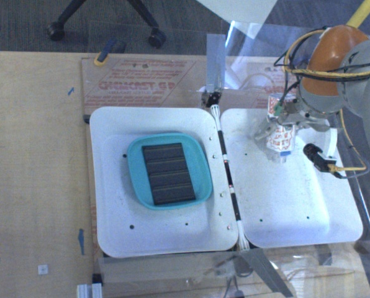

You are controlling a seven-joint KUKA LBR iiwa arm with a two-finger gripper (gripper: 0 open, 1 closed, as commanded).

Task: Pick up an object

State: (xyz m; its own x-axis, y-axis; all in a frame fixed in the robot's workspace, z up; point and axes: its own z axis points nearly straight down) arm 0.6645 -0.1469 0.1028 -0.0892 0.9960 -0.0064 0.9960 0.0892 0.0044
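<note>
A small white object with red print and a blue tip (281, 140) sits in the upper part of the right bin (297, 216). My gripper (283, 124) is directly over it, at the end of the grey arm with the orange band (334, 51). The object's top is right up against the gripper's underside, and a grey shadow lies just to its left. Whether the object is gripped or resting on the bin floor is unclear. In the left bin (110, 228) lies a teal tray (135, 179) carrying a black ridged block (167, 174).
A black connector on a yellow cable (318, 157) hangs from the arm over the right bin. A divider strip (228, 179) runs between the two bins. Wooden bench surface (36, 166) lies to the left, and an office chair base (104, 11) stands at the back.
</note>
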